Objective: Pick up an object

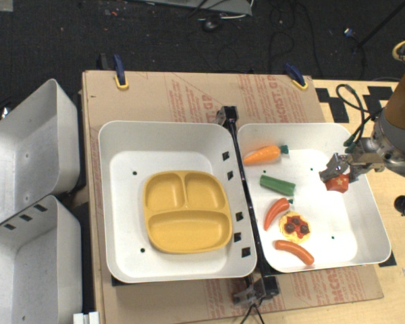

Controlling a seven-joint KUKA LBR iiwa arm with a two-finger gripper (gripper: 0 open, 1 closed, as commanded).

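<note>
My gripper reaches in from the right over the right bin, near its right wall. A small red toy with a green bit sits between the dark fingers, which are shut on it. Further left in that bin lie an orange carrot, a green piece, a red chili, a small round pizza and a reddish sausage.
The left bin holds a yellow divided plate. A black divider with clips runs between the bins. Two white tubs stand off the bench at the left. Cables cross the dark floor behind.
</note>
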